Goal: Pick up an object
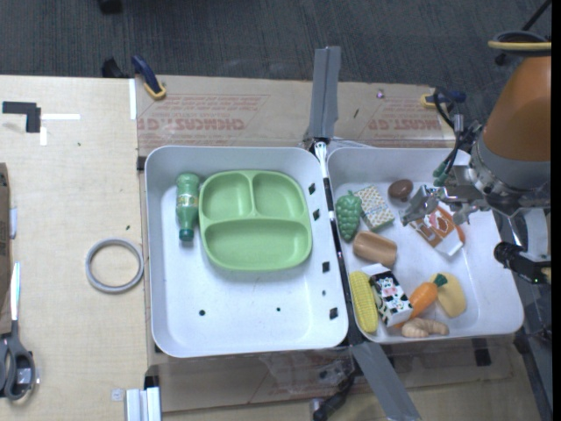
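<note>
My gripper point(427, 207) hangs over the upper middle of the right bin point(504, 318), reaching in from the right under the arm's orange band point(526, 108). Just below and right of it lies an orange and white carton point(441, 228), partly covered by the gripper. A brown ball point(401, 189) sits to its left, beside a checkered cracker box point(374, 206) and green grapes point(349, 215). Lower in the bin lie a bread roll point(375, 249), a corn cob point(363, 301), a cow-patterned box point(391, 296), a carrot point(423, 296), a yellow piece point(452, 298) and a tan root point(425, 327).
The left bin point(237, 327) holds a green divided plate point(256, 220) and a green bottle point(187, 204) at its left. A grey ring point(115, 264) and scissors point(16, 362) lie on the bench to the left. A metal divider point(324, 95) runs between the bins.
</note>
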`<act>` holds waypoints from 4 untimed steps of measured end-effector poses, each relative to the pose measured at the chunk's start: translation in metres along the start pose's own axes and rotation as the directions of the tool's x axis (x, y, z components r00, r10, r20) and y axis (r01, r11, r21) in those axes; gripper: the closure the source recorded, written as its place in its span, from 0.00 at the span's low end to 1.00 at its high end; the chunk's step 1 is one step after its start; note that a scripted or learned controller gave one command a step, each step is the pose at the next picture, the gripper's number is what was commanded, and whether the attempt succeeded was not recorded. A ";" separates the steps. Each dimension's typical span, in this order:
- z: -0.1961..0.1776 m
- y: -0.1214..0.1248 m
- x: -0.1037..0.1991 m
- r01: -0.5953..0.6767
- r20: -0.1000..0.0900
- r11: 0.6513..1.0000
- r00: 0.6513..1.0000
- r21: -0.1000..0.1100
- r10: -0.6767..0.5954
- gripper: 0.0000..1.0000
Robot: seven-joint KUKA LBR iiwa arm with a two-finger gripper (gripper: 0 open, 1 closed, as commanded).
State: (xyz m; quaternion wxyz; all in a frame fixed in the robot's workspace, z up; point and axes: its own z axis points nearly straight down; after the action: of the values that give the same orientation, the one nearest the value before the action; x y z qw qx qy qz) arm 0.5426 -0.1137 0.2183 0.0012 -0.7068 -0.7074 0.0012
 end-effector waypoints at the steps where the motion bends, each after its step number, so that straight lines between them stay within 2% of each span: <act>1: 0.042 0.112 -0.017 -0.089 0.001 0.996 0.996 -0.001 0.089 0.00; 2: 0.120 0.118 -0.021 -0.089 0.001 0.996 0.996 -0.009 0.089 0.00; 3: 0.043 0.117 -0.060 0.073 0.003 0.997 0.997 -0.006 -0.073 0.00; 4: 0.125 0.117 -0.030 0.049 0.002 0.999 0.999 -0.006 -0.049 0.00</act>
State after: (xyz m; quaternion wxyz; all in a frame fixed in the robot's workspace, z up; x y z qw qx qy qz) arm 0.6596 -0.1438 0.0932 -0.0015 -0.6894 -0.7244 -0.0002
